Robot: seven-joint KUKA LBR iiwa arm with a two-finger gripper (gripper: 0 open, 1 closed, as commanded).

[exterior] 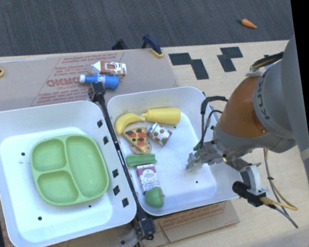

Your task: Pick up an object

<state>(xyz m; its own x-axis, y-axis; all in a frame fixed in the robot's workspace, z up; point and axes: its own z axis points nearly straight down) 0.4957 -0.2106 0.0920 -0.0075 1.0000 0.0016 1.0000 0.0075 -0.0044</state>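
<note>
My jaws [194, 161] hang low inside the right bin [193, 94], over its bare white floor toward the right wall, and from this angle I cannot tell how they stand; nothing shows between them. My wrist sits just behind them to the right, wrapped in dark cables, and my orange band [243, 114] and grey arm [283, 102] bend up and away over the bin's right edge, off the right side of the view. Everything I could pick lies well apart from me along the bin's left side: a yellow banana [127, 121] touching a yellow bottle [163, 115] at the top, a pizza slice [138, 139] and a small patterned cube [160, 134] just below them, then a green strip [141, 159], a small red carton [148, 178] and a green pear [154, 197] at the bottom corner. The left bin [1, 170] beside it holds a green divided plate [69, 169]. Both bins rest on the cardboard-covered worktop [51, 77].
</note>
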